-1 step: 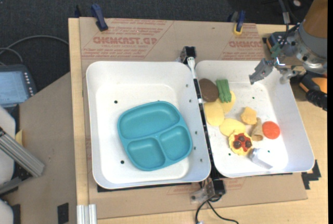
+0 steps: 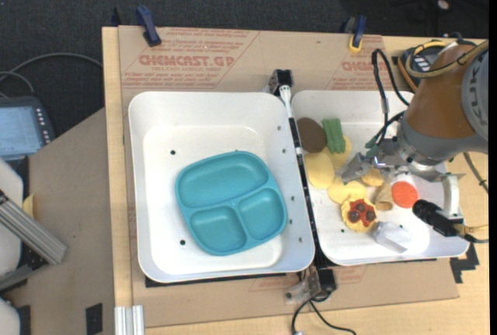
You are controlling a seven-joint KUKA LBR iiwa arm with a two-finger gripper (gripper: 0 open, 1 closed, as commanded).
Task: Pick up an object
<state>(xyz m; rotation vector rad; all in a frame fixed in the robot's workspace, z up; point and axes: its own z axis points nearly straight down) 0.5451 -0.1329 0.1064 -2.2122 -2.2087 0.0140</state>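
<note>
Grey metal gripper low in right bin, near bin centre, tip toward 9 o'clock. Spread or pressed together: cannot tell, tip too small and dark against the clutter. Grip on any object: cannot tell either. Tip right at pale yellow slab and yellow round piece; touching or just above, not readable.

Grey arm in from 3 o'clock, orange band above the wrist, wrist bent down into bin, covering bin's 2 o'clock corner.

Pickable objects all in right bin:
- brown lump at 11 o'clock of gripper, close to bin's left wall
- green block just beside it, at 12 o'clock of gripper
- orange-red disc at 4 o'clock of gripper, just beside wrist
- tart with red berries at 6 o'clock, touching yellow round piece
- pale grey wedge at 5 o'clock, near bin's front wall

Left bin at 9 o'clock, well apart from gripper, teal plate with three compartments lying flat inside. Both bins on brown cardboard sheet, blue clamp on its 12 o'clock edge.
</note>
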